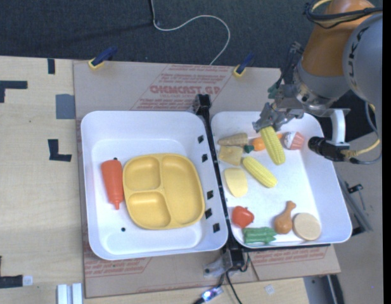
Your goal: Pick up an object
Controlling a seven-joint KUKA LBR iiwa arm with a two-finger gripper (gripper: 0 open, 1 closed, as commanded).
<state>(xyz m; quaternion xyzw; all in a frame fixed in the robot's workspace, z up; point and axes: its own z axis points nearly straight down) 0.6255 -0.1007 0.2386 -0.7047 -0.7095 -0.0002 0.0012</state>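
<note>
The end effector [275, 120] hangs over the upper part of the right bin [322, 189], its dark fingers closed on the top end of a corn cob [273, 145]. That cob slants down from the grip toward five o'clock, and it looks raised clear of the bin floor, though the slanted view makes the amount of lift hard to judge.

Just at three o'clock of the held cob sits a small pink-and-orange piece [293, 140]; at nine o'clock a carrot [257, 145] and a pale tan piece [232, 139] lie close together, with another tan piece [230, 155] below. At six o'clock a second corn cob [259, 171] lies flat on the bin floor, and beyond it a pale yellow slice [236, 182]. Toward the near rim are a red pepper [243, 216], a green vegetable [259, 235], a drumstick [284, 218] and a round tan disc [306, 227].

Well off at nine o'clock, the left bin [97, 132] holds a yellow divided plate [162, 190] with an orange carrot [112, 182] beside it. Both bins rest on a cardboard sheet [176, 90] on the surface.

As a judgement, the pick is mostly made: an object is gripped and apparently off the floor. What remains is to raise it clear and show the hold is secure, since the grip is near one end.
</note>
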